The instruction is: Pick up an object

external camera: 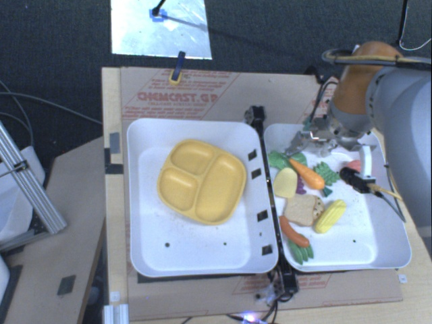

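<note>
Carrot (311, 173) lies just beside the gripper (305, 139), whose grip state seems unreadable here.

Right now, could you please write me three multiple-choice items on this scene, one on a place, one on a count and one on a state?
1. Where does the yellow tray lie?
A. left bin
B. right bin
C. on the cardboard

2. How many compartments does the tray have?
A. two
B. three
C. five

3. Where is the gripper?
A. over the tray
B. over the right bin's far edge
C. off the bench

Answers: 1 A, it sits inside the left bin. 2 B, three hollows show. 3 B, it hangs at the right bin far rim, near the toy carrot.
</note>
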`<state>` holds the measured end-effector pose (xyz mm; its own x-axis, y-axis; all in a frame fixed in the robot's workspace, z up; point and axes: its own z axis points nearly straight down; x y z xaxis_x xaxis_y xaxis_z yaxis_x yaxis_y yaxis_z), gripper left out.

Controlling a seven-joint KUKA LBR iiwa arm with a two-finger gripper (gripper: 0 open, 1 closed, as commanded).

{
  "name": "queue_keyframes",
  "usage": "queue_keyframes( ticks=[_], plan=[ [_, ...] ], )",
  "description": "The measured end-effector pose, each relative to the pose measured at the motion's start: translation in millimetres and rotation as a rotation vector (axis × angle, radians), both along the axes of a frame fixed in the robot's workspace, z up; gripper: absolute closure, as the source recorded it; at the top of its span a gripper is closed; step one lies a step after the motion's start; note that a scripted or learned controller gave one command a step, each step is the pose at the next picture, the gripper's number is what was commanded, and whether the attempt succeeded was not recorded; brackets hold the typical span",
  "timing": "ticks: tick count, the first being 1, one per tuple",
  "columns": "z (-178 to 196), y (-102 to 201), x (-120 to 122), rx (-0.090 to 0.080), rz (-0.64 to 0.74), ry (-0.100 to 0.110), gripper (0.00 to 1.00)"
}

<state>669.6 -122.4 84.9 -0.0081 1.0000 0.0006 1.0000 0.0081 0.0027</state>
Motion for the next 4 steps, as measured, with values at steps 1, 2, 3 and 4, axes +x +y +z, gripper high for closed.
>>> queue_keyframes(
  ticks=[1,2,3,4],
  plan=[
    [0,34,0,0.0,-0.001,0.001,0.0],
    [0,22,0,-0.001,-0.007,0.0,0.0],
    [12,23,1,-0.002,-0.005,-0.005,1.0],
    [12,23,1,-0.002,-0.005,-0.004,0.0]
  ],
)
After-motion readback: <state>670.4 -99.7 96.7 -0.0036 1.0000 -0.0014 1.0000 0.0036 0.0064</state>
